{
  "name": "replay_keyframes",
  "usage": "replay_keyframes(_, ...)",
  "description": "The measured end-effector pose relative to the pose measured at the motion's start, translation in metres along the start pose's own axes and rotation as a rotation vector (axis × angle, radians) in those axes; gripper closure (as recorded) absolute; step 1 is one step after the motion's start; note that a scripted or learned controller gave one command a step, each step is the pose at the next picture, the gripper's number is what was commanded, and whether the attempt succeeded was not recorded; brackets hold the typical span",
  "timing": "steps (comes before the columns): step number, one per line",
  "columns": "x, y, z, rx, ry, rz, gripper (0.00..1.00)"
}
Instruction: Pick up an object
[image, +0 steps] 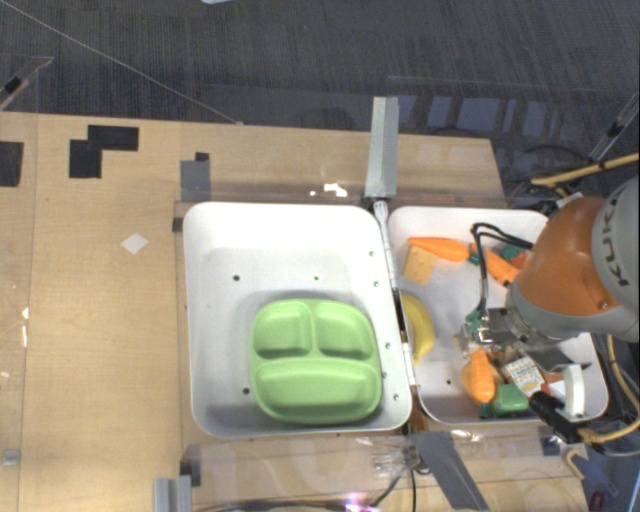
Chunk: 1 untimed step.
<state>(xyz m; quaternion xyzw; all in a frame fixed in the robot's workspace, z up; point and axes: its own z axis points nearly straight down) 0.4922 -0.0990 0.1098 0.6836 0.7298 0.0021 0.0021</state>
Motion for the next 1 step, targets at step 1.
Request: replay_keyframes(1, 0.0485, 0.0334, -0.1305, -0.001, 0.000, -0.073, 1.00)
